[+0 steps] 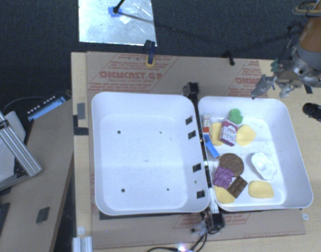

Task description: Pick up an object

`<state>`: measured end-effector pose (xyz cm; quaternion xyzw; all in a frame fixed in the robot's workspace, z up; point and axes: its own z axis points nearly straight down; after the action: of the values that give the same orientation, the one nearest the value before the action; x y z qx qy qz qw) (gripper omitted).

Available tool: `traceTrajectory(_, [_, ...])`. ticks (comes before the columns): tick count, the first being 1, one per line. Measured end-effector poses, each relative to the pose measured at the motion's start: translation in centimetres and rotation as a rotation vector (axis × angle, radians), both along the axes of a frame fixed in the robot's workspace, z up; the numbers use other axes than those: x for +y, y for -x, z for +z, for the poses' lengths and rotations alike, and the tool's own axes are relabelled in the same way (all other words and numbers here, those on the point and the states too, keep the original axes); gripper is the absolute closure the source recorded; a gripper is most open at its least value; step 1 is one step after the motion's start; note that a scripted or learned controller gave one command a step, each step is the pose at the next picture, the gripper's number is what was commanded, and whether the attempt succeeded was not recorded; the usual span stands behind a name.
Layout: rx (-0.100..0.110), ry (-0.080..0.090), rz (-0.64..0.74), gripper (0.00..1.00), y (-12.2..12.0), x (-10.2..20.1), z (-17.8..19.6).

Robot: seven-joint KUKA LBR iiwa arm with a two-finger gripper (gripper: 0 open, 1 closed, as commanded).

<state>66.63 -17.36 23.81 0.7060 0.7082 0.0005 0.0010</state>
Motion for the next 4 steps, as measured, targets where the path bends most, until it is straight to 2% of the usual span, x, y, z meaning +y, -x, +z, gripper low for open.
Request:
traceTrajectory(1, [0.006, -0.003, 0.005, 0.00, -0.1, 3.8, -13.7])
traceTrajectory(2, [-0.003, 0.007, 0.005, 0.00, -0.4, 9.1, -15.2])
traceTrajectory(3, [-0.005, 0.002, 0.001, 1.00, -0.4, 8.9, -14.0])
traceTrajectory(4, [-0.010, -0.005, 0.010, 1.00, -0.5, 17.5, -4.6])
